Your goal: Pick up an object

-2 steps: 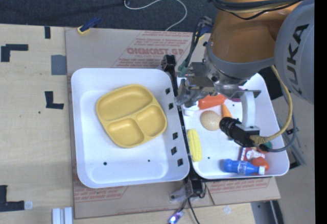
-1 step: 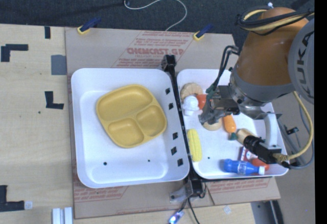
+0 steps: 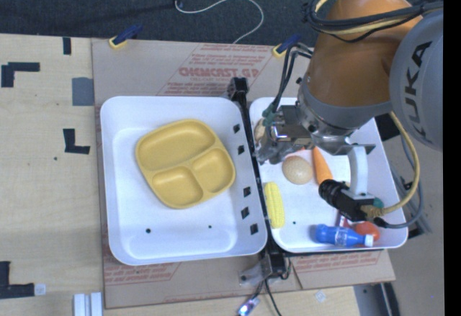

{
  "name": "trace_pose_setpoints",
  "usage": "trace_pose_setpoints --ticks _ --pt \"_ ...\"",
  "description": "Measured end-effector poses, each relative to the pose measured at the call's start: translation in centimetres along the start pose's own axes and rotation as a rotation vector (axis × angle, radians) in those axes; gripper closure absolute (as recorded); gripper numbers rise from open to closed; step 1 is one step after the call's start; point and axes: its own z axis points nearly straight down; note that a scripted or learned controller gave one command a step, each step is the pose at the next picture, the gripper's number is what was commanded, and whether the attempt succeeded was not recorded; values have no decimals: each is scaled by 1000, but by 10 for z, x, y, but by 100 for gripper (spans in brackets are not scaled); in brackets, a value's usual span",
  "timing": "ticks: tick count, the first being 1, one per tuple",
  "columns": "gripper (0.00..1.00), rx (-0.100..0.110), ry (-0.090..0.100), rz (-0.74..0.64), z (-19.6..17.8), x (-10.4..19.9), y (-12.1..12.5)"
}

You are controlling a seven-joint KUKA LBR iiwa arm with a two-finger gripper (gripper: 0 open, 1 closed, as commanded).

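Grey hand (image 3: 272,140) – prob. touching egg (image 3: 296,169) – rt bin (image 3: 288,235)

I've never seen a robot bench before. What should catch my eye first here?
The big grey and orange arm fills the upper right, bent over the right bin. Next comes the yellow divided plate lying in the left bin. Under the arm lie a corn cob, an egg and a carrot.

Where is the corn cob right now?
The corn cob lies in the right bin, along its left wall, just below-left of the egg.
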Motion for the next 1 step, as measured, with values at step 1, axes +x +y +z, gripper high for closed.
trace_pose_setpoints --ticks 1 --pt "100 -8 2 0 -100 39 1"
